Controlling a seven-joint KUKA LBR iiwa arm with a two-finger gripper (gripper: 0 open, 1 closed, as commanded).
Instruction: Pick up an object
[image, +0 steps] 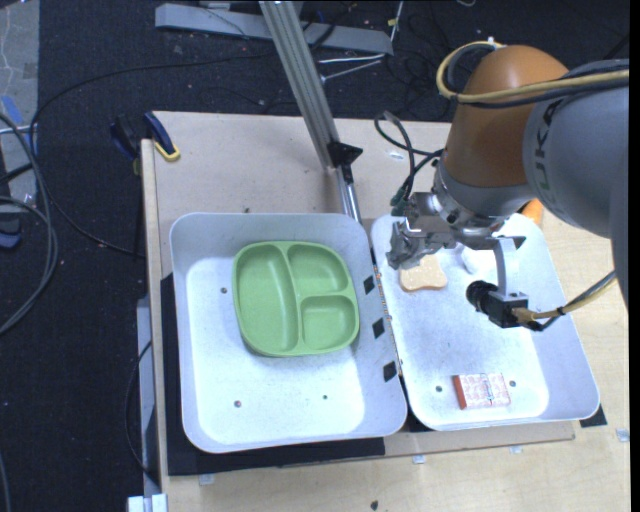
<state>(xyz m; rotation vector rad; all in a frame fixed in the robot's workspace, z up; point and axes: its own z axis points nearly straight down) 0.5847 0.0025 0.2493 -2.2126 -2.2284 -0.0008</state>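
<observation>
While the arm reaches in from the right, its gripper (408, 246) hangs over the right bin (560, 340), just above a tan toast (423, 277) at the far left, whose long axis runs roughly left-right. Probably touching it; finger spread unclear. A small red packet (483, 390) lies near the front. The left bin (200, 400) holds a green tray (296, 298).

We look down from one fixed camera above the bench (250, 160), tilted at a slant so its far edge sits near the top. Both bins fit in frame, the left bin (200, 390) and right bin (560, 380) side by side. The arm (560, 130) enters from the right, close to us.
</observation>
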